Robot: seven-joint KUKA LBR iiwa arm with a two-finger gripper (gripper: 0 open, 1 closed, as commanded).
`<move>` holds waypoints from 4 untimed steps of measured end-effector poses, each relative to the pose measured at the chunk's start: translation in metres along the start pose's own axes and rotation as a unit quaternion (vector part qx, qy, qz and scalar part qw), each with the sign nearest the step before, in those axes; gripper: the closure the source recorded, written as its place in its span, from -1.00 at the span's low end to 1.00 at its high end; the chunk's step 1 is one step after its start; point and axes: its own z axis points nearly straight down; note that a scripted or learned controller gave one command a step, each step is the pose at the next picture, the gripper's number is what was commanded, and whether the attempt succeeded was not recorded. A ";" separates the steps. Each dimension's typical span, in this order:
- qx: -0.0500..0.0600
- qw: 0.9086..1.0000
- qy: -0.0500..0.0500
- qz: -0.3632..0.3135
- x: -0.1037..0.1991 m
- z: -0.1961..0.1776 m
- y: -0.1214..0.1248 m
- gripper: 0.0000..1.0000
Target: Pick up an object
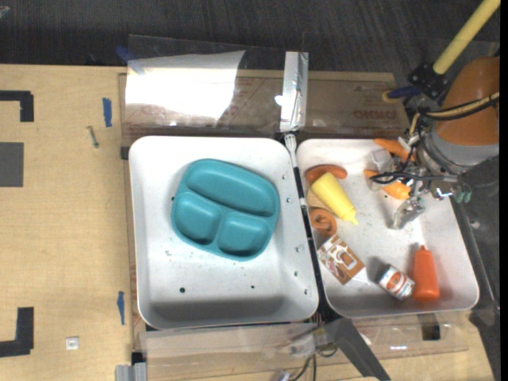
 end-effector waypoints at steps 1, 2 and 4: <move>-0.001 1.000 0.014 -0.009 -0.010 -0.001 -0.001 -1.00; -0.006 0.999 0.029 -0.039 -0.022 -0.001 -0.005 -1.00; -0.005 0.999 0.019 -0.036 -0.018 0.002 -0.002 -1.00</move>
